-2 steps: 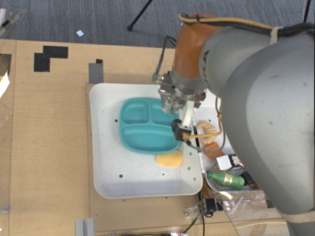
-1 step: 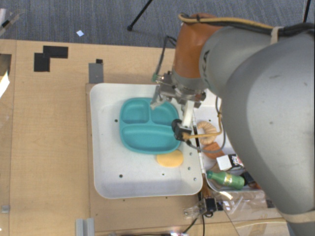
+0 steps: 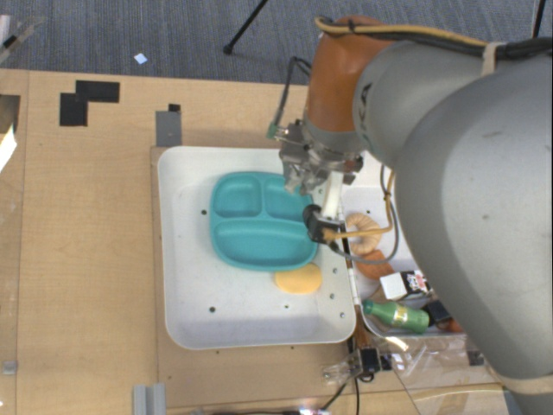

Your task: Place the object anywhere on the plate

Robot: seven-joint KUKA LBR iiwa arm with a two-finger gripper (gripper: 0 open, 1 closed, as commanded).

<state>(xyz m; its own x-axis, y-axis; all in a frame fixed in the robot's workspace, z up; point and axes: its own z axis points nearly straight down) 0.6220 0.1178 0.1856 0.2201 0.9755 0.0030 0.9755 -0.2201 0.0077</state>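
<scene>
Big grey arm (image 3: 449, 145) reaches in from the right and covers most of the right shallow white bin (image 3: 367, 199). Peeking out there are a green bottle (image 3: 397, 316), a tan twisted piece (image 3: 363, 230) and small items too jumbled to name. The left shallow white bin (image 3: 186, 318) holds a teal divided plastic plate (image 3: 251, 240), with open floor left of it and below. The gripper (image 3: 300, 178) hangs over the plate's upper right corner; clenched or released, can't tell. The flat yellow disc (image 3: 298, 280) lies on the bin floor against the plate's lower right edge.
</scene>
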